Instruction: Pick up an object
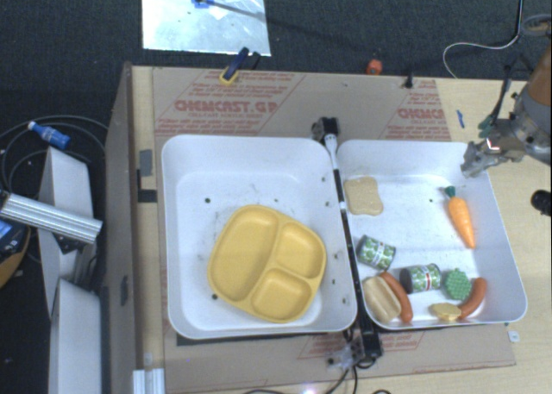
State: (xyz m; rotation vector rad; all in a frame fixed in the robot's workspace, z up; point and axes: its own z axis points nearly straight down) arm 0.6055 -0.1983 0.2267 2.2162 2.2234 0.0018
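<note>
The gripper (477,159) is seen at the far right, poised above the upper right rim of the right bin (405,155); whether it is released or clenched cannot be told, and nothing is seen held in it. The step in hand is judged to be the approach, with no object yet chosen by contact.

The nearest candidate, the carrot (461,218), lies just below and slightly left of the gripper, alone against the bin's right wall. Further below, near the bin's lower edge, a crowded cluster is found: two cans (376,252), a hot dog (386,296), a broccoli piece (457,284) and a sausage (474,297). A bread slice (364,196) lies well to the gripper's left.

For the next move, a short descent onto the carrot is called for, aligned across its narrow width.
</note>
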